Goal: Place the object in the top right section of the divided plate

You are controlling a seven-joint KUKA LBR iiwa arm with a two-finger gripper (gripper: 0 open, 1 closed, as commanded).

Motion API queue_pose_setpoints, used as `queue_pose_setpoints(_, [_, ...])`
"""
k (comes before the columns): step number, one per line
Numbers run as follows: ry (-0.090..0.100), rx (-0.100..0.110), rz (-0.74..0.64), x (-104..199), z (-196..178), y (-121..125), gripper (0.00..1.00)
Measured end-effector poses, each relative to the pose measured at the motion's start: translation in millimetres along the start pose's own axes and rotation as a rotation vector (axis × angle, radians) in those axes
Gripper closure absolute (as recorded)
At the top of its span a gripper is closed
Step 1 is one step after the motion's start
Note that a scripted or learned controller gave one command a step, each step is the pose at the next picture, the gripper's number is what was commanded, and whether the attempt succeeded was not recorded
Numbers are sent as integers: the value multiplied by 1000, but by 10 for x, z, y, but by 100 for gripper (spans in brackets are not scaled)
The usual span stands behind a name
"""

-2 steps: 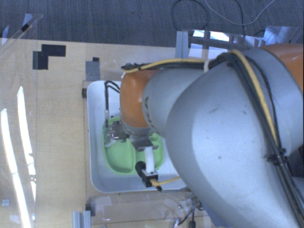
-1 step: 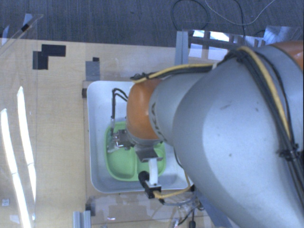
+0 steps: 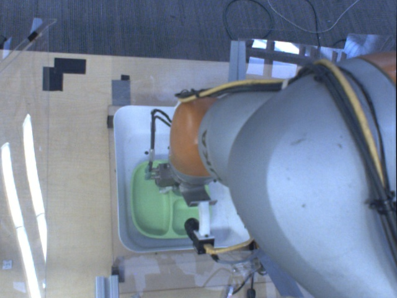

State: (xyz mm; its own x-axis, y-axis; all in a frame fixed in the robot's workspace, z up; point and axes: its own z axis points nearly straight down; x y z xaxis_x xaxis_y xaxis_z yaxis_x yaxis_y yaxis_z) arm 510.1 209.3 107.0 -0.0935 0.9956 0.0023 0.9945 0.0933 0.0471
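Judging by its pose, the arm (image 3: 298,166) hangs over the green divided plate (image 3: 152,207) at the bin's (image 3: 124,135) six o'clock, likely mid-placement; the object is hidden, so next comes release over the right section.

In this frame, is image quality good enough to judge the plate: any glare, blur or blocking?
Camera view: lighting is even and soft; bright glare streaks lie on the bench at left; the arm is near the lens, slightly soft, and covers much of the white bin; the green divided plate shows partly, reasonably sharp; the tool is hidden under the wrist.
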Motion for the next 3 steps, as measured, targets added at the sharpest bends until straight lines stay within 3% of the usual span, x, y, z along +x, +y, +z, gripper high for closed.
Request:
queue_pose_setpoints(1, [0,0,0,1,0,0,0])
queue_pose_setpoints(2, [-3,3,-271,117,69,-56,0])
queue_pose_setpoints(3, [7,1,149,183,69,-69,0])
